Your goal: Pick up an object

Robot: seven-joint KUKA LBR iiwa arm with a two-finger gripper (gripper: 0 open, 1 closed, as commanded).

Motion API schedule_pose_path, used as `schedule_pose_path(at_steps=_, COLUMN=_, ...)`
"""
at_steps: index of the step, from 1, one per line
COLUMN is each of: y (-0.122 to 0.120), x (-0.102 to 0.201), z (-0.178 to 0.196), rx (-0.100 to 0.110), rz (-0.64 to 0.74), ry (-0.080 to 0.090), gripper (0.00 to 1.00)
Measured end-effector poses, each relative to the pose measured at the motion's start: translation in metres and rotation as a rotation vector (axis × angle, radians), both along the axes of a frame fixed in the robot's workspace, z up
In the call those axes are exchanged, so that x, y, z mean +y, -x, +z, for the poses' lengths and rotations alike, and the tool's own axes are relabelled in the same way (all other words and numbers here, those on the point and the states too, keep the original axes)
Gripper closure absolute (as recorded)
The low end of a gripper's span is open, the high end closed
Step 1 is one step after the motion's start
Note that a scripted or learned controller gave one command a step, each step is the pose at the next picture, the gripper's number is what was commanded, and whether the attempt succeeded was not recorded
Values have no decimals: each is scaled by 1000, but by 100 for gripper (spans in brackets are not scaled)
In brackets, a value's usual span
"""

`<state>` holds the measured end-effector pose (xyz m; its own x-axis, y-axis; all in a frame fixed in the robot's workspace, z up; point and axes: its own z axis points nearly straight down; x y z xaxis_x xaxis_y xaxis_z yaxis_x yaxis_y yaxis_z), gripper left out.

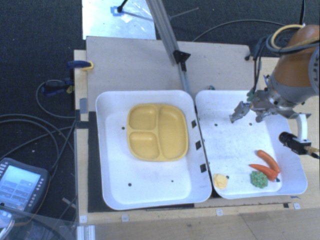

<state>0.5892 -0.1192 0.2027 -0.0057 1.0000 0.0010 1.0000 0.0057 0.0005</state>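
The pincer point(248, 112) hangs spread, nothing between its fingers, over the right bin point(225, 144). Two orange carrots point(266, 165), green broccoli point(258, 179) and a yellow piece point(220, 181) lie near its front edge (no readable writing anywhere).

Honestly can't read any text, labels or numbers anywhere here. The handheld pendant point(17, 184) at the lower left has a lit screen, but whatever's on it is way too blurry to make out.
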Motion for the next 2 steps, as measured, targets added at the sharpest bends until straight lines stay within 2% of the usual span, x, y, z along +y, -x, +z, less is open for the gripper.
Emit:
schedule_pose_path(at_steps=1, y=0, x=0, z=0, rx=-1, rz=-2, ry=0, gripper=0)
schedule_pose_path(at_steps=2, y=4, x=2, z=-42, rx=4, rz=-5, ry=1, gripper=0)
